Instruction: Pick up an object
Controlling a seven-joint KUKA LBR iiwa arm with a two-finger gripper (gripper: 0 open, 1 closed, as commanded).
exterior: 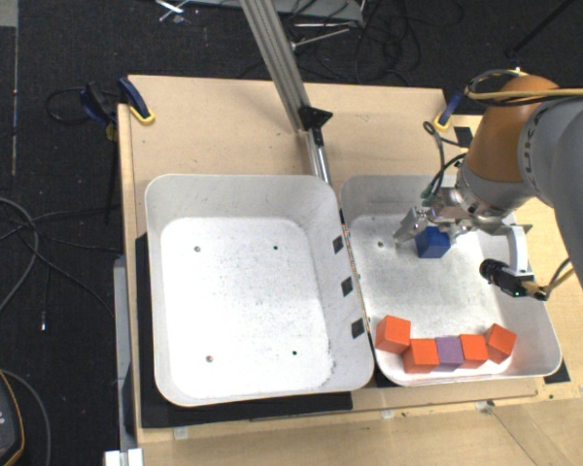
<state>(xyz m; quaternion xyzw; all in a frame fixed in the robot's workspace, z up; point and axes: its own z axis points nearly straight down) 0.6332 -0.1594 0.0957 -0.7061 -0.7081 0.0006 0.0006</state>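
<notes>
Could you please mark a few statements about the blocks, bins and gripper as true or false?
1. A blue block sits between the fingers of the gripper. True.
2. The gripper is over the left bin. False: it is over the right bin.
3. Four orange blocks and a purple block lie along the right bin's near edge. True.
4. The purple block lies alone in the left bin. False: it lies among the orange blocks in the right bin.
</notes>
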